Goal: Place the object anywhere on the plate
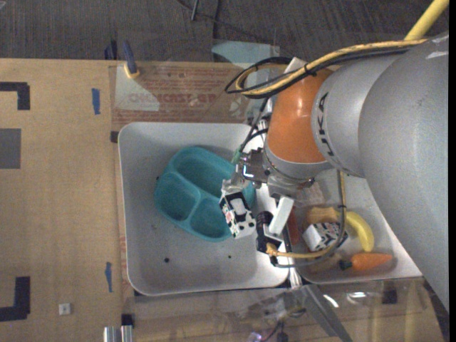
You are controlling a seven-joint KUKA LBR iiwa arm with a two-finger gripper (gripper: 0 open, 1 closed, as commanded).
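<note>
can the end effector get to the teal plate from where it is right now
Probably yes. The end effector hangs at the near edge of the teal plate in the left bin, and no other item appears to lie between them or on the plate's compartments.

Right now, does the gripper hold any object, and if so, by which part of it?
It cannot be told. The gripper hangs over the right edge of the teal plate, and no object shows clearly between its fingers.

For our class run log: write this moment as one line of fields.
arm: over bins | gripper: at right edge of teal plate | banana, carrot: right bin | placement: unconfirmed
</note>
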